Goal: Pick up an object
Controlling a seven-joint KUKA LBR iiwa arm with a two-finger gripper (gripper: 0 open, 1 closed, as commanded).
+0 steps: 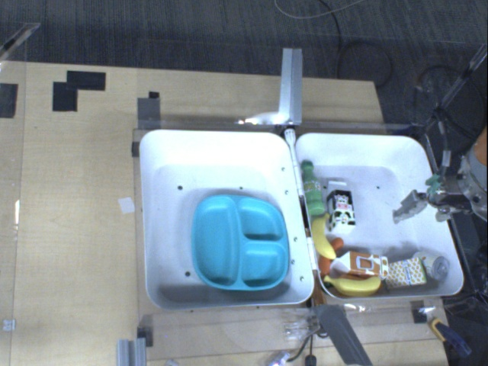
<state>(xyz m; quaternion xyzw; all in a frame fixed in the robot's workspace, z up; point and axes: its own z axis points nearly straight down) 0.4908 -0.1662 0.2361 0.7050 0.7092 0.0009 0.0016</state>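
Leftmost, the white plastic left bin (164, 166) holds a light-blue plastic divided plate (240, 242) with three compartments, lying flat toward the bin's near side. Across the divider, the white right bin (381, 158) has its objects crowded along the left wall and near edge. A green plastic bottle (309, 181) lies against the left wall at the far end of that row. Just right of it sits a small black-and-white cow-patterned toy (342, 208). Nearer, a yellow banana (326, 244) curves along the wall, with another yellow curved piece (354, 284) at the near edge. An orange-and-white carton (364, 264) lies beside a pale patterned packet (406, 271). Over the bin's right side, the grey two-finger gripper (409, 207) hangs with its jaws parted, nothing between them, well apart from the objects.
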